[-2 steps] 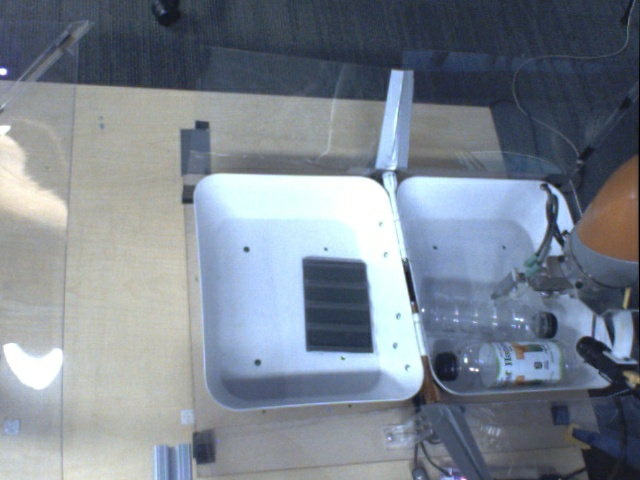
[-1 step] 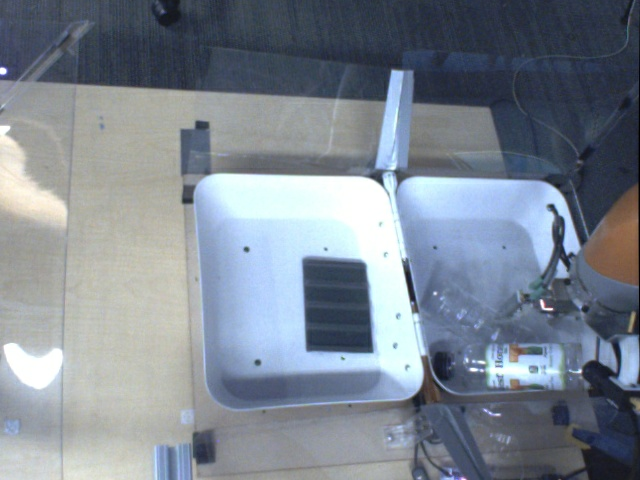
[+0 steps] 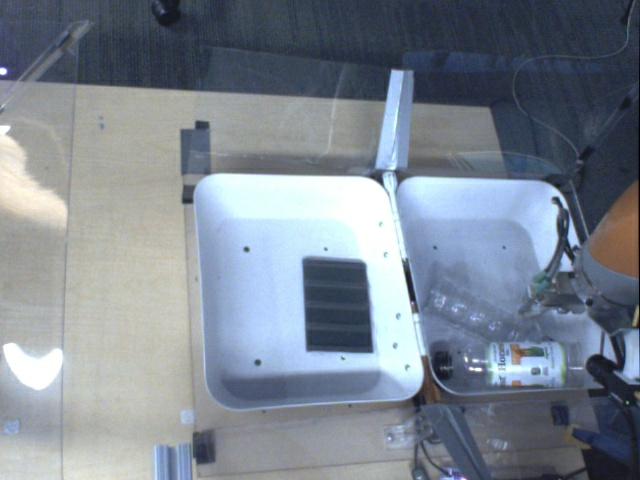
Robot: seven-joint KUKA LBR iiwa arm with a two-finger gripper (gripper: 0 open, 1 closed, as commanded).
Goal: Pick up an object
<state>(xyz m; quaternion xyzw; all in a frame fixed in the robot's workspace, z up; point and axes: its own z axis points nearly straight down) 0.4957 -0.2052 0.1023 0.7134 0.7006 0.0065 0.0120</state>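
Observation:
A dark ribbed rectangular pad (image 3: 338, 304) lies flat in the left bin (image 3: 230, 268). In the right bin (image 3: 470, 208) a clear crumpled plastic item (image 3: 465, 308) rests near the middle. A clear bottle with a black cap and an orange-green label (image 3: 500, 363) lies on its side along the front wall. My gripper (image 3: 548, 293) hangs at the right bin's right side, just above and right of the crumpled plastic and over the labelled bottle's far end. The arm's orange band (image 3: 618, 236) enters from the right.
A metal divider post (image 3: 394, 123) rises behind the seam between the two bins. Cables run along the right bin's right wall (image 3: 562, 228). Clamps and brackets sit along the bench's front edge (image 3: 440, 438).

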